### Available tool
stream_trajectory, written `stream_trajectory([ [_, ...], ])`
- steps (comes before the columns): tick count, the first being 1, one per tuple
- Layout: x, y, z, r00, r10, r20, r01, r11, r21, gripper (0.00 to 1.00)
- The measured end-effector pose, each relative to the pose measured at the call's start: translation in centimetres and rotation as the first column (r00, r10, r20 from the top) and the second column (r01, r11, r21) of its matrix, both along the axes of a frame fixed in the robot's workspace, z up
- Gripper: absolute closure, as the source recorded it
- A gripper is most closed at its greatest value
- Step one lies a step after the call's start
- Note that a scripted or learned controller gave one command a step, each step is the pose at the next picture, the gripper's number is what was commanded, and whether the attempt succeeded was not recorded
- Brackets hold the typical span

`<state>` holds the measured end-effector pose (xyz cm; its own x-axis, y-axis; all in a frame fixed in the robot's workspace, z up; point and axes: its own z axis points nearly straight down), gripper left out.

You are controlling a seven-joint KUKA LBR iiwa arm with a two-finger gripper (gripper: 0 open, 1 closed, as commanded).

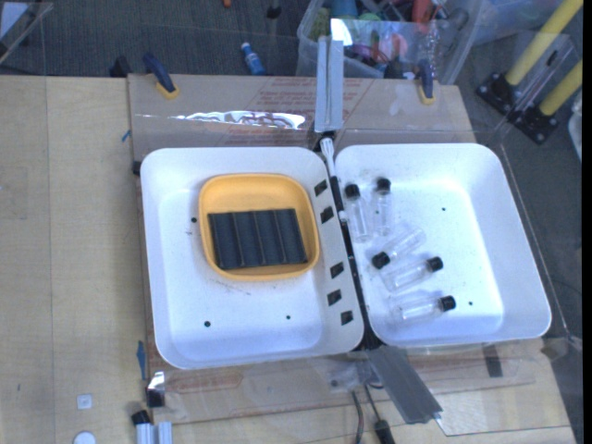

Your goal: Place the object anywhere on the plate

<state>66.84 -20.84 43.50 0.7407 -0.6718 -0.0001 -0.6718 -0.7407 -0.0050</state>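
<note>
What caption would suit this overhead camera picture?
Five clear black-capped vials lie in the right bin; a yellow plate waits in the left bin.

A clear tub [407, 17] of clutter sits at twelve o'clock beyond the bench [65, 248]; yellow poles [546, 35] at one o'clock.

bench [55, 248]: light wood | floor [139, 17]: dark grey | clutter tub [398, 17]: behind

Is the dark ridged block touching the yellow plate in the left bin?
Touching. The camera view shows the dark ridged block lying flat inside the yellow plate, resting on its floor, with yellow rim visible all around it.
</note>
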Motion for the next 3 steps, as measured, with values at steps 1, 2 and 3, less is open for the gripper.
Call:
stream_trajectory([
  [1,-0.01,-0.64,-0.03,0.922,0.386,0.002,-0.386,0.922,-0.002,1.00],
  [2,0.00,-0.98,-0.05,0.856,0.517,0.002,-0.517,0.856,-0.002,1.00],
  [3,0.02,-0.94,-0.61,0.860,0.510,0.002,-0.510,0.860,-0.002,1.00],
])
